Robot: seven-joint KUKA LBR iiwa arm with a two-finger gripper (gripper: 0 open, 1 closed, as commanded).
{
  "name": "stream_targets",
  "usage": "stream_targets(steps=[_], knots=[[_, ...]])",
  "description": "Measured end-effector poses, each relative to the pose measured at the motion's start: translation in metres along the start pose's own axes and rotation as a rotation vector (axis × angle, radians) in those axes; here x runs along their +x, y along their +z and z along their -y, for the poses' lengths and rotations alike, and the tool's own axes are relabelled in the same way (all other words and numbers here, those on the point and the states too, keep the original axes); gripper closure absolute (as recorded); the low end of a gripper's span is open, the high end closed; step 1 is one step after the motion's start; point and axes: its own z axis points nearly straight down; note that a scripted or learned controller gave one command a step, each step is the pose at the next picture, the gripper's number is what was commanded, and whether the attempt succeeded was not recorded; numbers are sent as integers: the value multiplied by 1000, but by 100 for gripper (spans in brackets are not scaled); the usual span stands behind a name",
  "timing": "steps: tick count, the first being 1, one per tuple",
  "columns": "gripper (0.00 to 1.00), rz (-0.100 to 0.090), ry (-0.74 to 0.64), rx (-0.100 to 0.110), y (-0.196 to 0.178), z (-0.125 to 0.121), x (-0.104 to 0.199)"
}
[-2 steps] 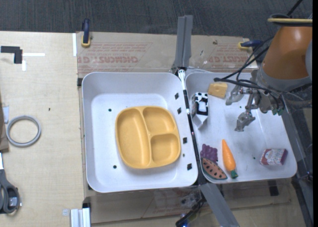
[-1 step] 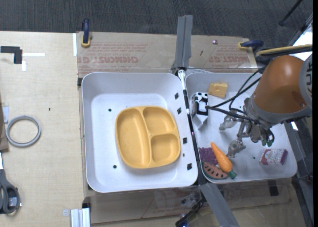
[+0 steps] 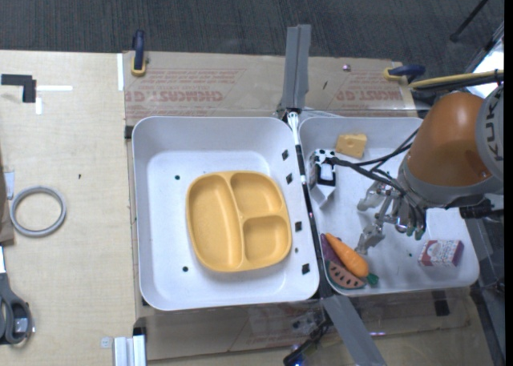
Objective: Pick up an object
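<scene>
My gripper (image 3: 369,222) hangs low over the middle of the right bin (image 3: 449,280), with its fingers pointing left. The fingers stand apart and nothing is between them. An orange toy carrot (image 3: 347,255) lies just below and left of the fingertips, close to them but apart. A watermelon slice (image 3: 343,279) rests against the carrot at the bin's front left corner. A small pink and white carton (image 3: 441,253) sits to the right of the gripper, near the front wall. A yellow cheese wedge (image 3: 351,145) lies at the back of this bin.
The left bin (image 3: 152,220) holds a yellow divided plate (image 3: 238,220). On the bench at the far left lie a grey ring (image 3: 36,211) and scissors (image 3: 14,318). The arm's orange band (image 3: 453,144) looms over the right bin's back right part.
</scene>
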Motion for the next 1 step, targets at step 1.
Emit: stream_targets(steps=[1], knots=[[0, 1, -390, -1, 0, -12, -17]])
